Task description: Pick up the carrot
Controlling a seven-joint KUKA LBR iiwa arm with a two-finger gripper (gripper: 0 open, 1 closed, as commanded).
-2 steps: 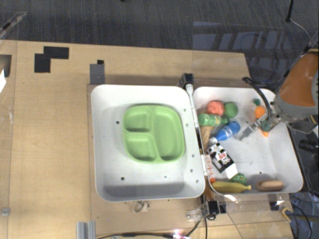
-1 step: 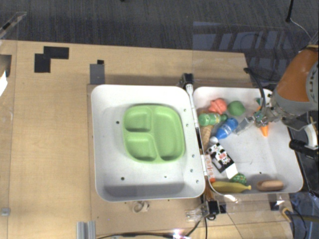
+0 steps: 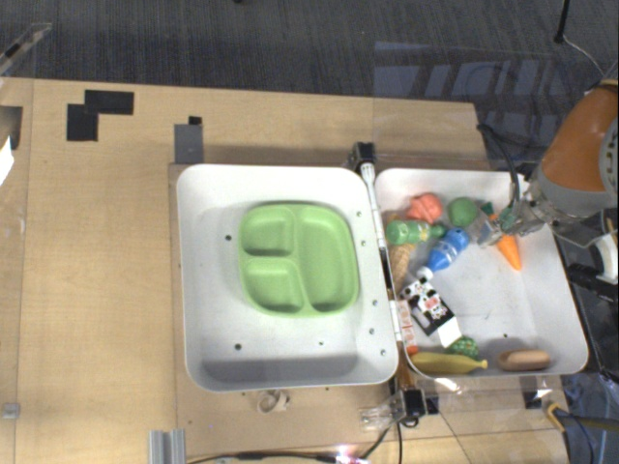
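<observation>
A: What fills the left shallow white plastic bin point(image 3: 208, 259)?

B: A light green three-compartment plastic tray point(image 3: 295, 259), lying flat in its middle.

A: And the right shallow white plastic bin point(image 3: 561, 303)?

B: Toys cluster along its left side. The grey two-finger gripper point(image 3: 510, 222) hangs at the upper right; whether it is spread or pressed together, I cannot tell.

A: The small orange tapered plastic carrot point(image 3: 510, 250)?

B: Just beneath the gripper, tip pointing down.
</observation>
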